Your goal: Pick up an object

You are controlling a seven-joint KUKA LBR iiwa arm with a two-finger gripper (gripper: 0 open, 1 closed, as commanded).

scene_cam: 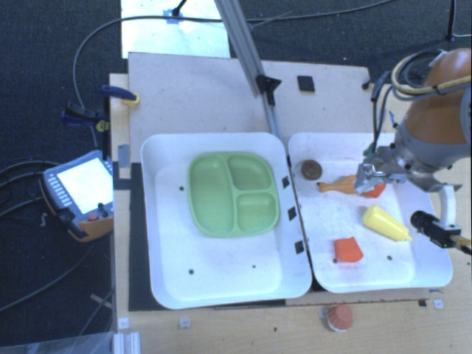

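Now lying in the right bin [413,275], long axis running left-right, thin end pointing left: orange carrot-like piece [338,186], its right end meeting the pincer [366,181]. Pincer fingers: cannot tell. Also sitting in that bin: red piece [375,191] under the pincer, brown round thing [311,169], yellow cone [386,223], orange block [348,250]. Resting in the left bin [169,271]: green divided plate [233,194].

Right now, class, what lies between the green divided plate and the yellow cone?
In the camera view, between the green divided plate and the yellow cone lie the two bins' adjoining rims, then bare white bin floor.
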